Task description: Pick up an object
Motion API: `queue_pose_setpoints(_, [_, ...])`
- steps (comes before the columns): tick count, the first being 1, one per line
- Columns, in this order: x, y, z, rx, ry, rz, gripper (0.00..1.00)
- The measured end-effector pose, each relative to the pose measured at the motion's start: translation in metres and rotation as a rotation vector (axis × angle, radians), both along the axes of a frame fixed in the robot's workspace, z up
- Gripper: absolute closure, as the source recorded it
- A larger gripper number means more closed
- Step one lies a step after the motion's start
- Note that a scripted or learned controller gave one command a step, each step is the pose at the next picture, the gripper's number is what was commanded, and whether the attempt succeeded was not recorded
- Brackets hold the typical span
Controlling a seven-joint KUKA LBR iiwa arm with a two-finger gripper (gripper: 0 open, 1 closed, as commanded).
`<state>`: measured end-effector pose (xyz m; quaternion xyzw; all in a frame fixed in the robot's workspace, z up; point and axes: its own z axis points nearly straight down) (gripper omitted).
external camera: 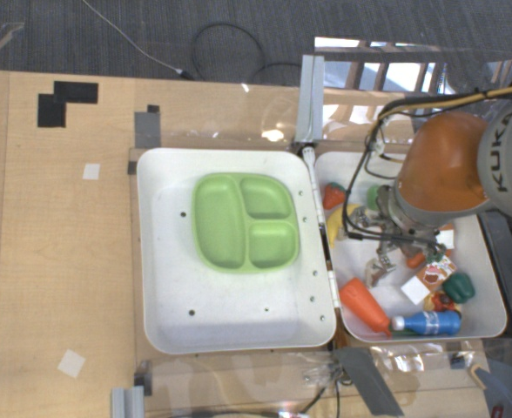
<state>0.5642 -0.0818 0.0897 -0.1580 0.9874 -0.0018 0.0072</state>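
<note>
Over the right bin: the arm (443,168), grey with an orange band, reaches down from the right side.
Landmark: right bin (491,307), white and shallow, touching the left bin along its left wall.
Gripper (387,264): low inside the right bin, near its middle, just above the orange carrot.
Fingers: state cannot be told; nothing is seen between them.
Orange carrot (365,306): lying at a slant in the right bin's near left corner.
Blue bottle (426,324): on its side along the right bin's near wall, just right of the carrot.
Green piece (460,286): near the right bin's right wall, above the bottle.
Red-orange piece (333,196): at the right bin's far left corner.
Left bin (165,320): just left of the right bin.
Green tray (244,221): three compartments, lying flat in the left bin.
Surface (56,259): light wood, left of both bins.
</note>
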Motion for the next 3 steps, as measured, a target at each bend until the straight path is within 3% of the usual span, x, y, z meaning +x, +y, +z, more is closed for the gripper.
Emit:
queue_pose_setpoints(1, [0.055, -0.053, 0.035, -0.003, 0.000, 0.165, 0.00])
queue_pose_setpoints(2, [-0.028, -0.042, 0.000, -0.001, -0.002, 0.111, 0.00])
queue_pose_setpoints(3, [0.047, -0.013, -0.001, 0.002, -0.001, 0.012, 0.00])
